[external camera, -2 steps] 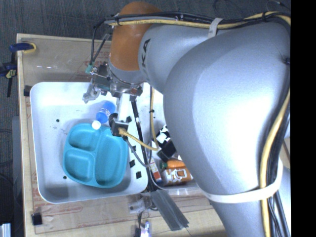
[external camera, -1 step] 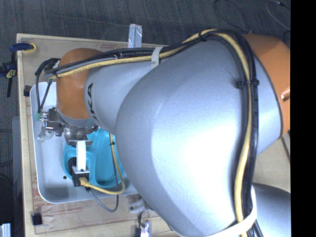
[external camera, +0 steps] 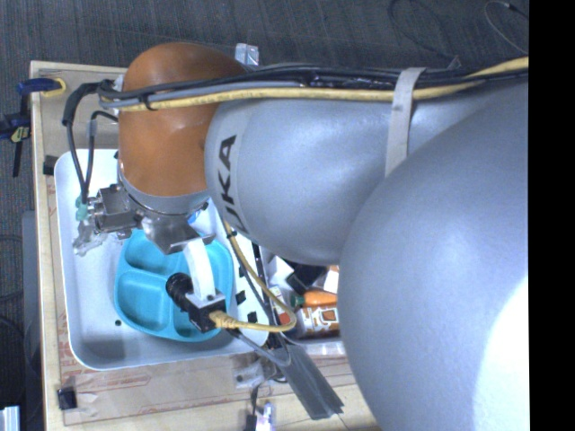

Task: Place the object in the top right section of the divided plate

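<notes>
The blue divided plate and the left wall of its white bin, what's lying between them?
Nothing: in the camera view the bin floor is bare white between the blue divided plate and the white bin's left wall.

Arm glossy grey, with a burnt-orange band above the wrist and white lettering on the grey. Divided plate bright turquoise-blue, plain. Bin white. Bench pale wood tone. Cable along the arm dull yellow beside a black hose. Floor dark charcoal, finely speckled.
</notes>
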